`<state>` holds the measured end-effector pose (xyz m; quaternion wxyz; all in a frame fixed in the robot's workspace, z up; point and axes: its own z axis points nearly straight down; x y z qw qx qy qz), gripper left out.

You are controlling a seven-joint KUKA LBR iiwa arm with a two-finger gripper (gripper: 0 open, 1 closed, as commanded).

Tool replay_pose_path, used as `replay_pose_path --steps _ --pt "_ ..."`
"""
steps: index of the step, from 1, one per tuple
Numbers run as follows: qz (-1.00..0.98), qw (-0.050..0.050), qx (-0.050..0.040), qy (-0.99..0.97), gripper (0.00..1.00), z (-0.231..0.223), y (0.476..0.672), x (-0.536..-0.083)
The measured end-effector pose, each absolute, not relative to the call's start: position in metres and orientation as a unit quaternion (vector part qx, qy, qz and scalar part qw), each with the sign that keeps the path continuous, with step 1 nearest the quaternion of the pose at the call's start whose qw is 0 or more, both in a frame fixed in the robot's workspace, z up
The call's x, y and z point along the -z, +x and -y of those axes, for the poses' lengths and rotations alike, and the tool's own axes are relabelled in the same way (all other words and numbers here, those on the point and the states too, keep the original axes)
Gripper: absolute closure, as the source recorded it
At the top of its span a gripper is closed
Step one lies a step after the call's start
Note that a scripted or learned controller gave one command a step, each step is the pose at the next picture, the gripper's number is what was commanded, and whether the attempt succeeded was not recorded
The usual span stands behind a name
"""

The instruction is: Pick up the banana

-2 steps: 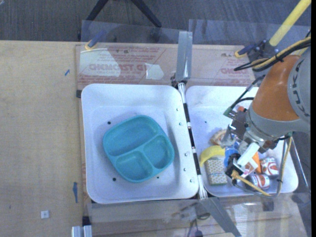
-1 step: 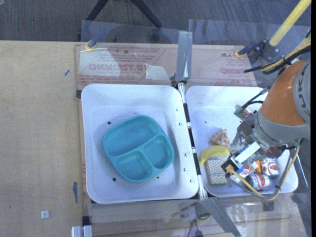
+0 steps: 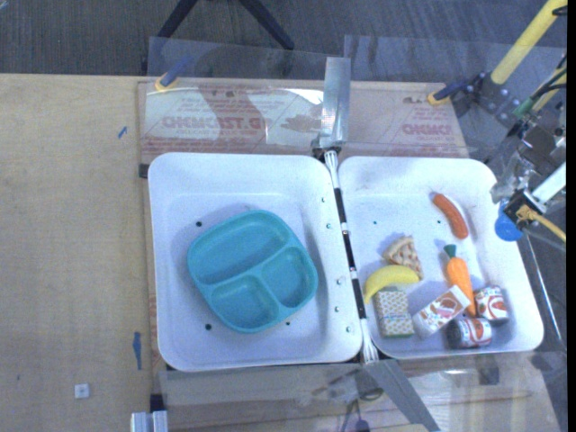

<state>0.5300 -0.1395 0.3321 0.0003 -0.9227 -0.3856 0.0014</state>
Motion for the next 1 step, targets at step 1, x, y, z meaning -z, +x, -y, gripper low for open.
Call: replay_pose_path --steps 1 --pt "0.419 0.001 -0.0021 -0.908 1.0 0.0108 0.5788 -0.1989"
